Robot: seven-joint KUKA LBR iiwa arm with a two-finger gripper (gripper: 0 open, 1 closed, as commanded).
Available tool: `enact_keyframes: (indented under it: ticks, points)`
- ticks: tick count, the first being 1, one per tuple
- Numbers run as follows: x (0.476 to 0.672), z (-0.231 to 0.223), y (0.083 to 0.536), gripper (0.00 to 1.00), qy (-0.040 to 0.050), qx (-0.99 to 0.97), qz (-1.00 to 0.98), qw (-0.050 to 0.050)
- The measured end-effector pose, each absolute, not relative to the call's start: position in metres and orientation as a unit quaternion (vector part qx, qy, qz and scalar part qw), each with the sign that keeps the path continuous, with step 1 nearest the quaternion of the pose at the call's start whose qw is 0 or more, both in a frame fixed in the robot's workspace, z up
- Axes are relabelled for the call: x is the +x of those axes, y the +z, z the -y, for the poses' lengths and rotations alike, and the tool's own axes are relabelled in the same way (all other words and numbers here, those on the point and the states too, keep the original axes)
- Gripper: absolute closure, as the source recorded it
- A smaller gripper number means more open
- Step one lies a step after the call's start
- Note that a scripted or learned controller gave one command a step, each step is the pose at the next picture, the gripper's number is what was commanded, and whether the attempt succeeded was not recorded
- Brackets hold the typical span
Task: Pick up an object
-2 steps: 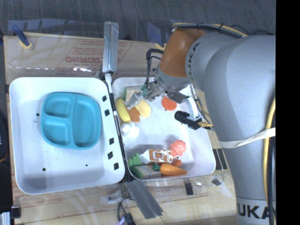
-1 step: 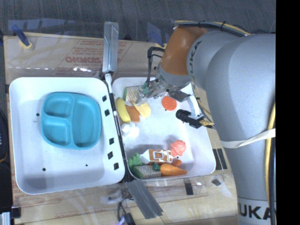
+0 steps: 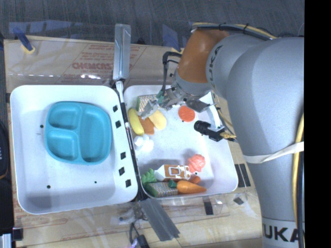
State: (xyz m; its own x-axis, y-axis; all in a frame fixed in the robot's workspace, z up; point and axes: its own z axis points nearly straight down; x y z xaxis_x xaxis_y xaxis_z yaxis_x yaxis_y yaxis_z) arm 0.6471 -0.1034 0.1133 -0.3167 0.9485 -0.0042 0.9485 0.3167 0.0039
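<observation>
camera view | gripper [image 3: 155, 103] lowered at far-left corner of right bin [image 3: 227, 164], over banana [image 3: 135, 122] | jaw state cannot be told | nothing seen lifted; pick left

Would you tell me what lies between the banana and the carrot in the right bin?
In the camera view, a small white object lies on the bin floor between the banana and the carrot, just below the banana.

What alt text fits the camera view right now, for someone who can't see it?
The arm's hand is low in the right bin, over a banana and other toy food near its left wall. More toys, a carrot among them, lie along the bin's near edge. The left bin holds a blue tray.
</observation>
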Motion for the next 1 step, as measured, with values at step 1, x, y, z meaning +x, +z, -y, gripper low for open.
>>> enact_keyframes:
  ticks: [1]
  points:
    - [0.6262, 0.1056, 0.0939, 0.0, 0.0, 0.57, -0.822, 0.001]
